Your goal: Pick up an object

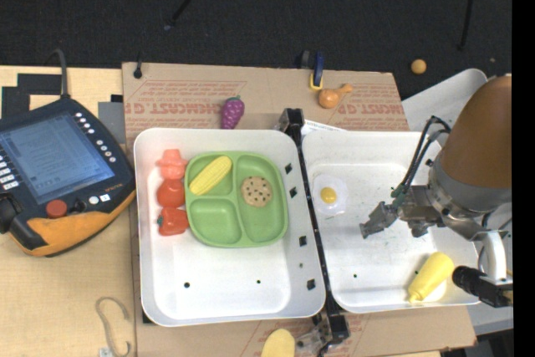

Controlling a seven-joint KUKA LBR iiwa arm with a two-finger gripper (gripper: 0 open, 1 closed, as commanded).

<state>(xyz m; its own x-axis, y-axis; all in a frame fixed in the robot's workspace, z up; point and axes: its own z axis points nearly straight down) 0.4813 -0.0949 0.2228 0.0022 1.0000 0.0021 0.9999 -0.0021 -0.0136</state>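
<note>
Cardboard sheet (192, 96) under both bins, dark floor behind; fingers (376, 221) state can't tell.

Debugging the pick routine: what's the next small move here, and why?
Probably shift the gripper toward the fried egg and descend. It hangs over bare floor of the right bin with nothing between its fingers; the egg lies close to its upper left.
</note>
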